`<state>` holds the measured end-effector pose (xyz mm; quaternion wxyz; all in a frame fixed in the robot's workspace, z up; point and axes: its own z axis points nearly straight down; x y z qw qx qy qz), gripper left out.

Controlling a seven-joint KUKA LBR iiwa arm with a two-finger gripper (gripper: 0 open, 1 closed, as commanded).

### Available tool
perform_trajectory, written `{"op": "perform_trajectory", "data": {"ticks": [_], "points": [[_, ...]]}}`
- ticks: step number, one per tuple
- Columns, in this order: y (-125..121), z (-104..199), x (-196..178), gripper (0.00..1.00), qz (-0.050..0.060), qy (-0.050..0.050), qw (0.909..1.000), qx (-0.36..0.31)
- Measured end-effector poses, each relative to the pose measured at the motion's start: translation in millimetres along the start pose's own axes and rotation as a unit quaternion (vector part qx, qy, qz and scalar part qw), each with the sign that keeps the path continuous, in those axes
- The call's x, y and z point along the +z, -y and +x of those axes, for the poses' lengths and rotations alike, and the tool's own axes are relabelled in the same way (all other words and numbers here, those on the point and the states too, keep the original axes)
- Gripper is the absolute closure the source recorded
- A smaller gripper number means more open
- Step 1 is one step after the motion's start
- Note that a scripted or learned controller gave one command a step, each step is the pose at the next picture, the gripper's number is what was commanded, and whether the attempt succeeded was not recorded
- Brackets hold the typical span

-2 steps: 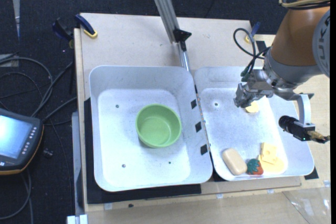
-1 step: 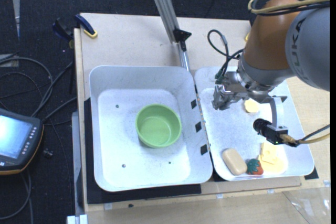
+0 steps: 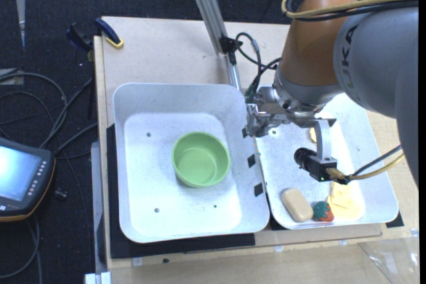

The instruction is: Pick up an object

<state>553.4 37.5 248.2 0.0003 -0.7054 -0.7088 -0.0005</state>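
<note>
So the end effector [image 3: 257, 124] is hanging low over the inner edge of the right bin [image 3: 381, 215], right by the seam where it's meeting the left bin [image 3: 133, 143]. The wrist is blocking the view from above, so I honestly can't tell whether it's wide or narrow, and I'm not seeing anything held in it.

Closest candidate in that bin is the tan oval lump [image 3: 297, 204], lying toward the camera from the end effector and a bit to the arm's side, near the bin's front wall. I'm guessing it's light and fairly firm, maybe a little smooth, so it could be rolling away if pinched off-centre. I'd be closing across its short width, square over the middle.

Just beyond the lump, farther from the end effector, a small red-and-green thing [image 3: 323, 211] is touching it or nearly so, and a flat yellow piece [image 3: 346, 199] is lying beside that. The yellow one is looking thin and hard to get under.

The green bowl [image 3: 201, 159] is sitting across the seam, away from the arm. It's probably light stiff plastic, and I'm thinking a rim grab would work best.
</note>
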Motion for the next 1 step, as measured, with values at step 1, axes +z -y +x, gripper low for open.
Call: {"op": "perform_trajectory", "data": {"ticks": [1], "points": [[0.2, 52.9, 14.4, 1.0, 0.001, 0.0, 1.0, 0.0]]}}
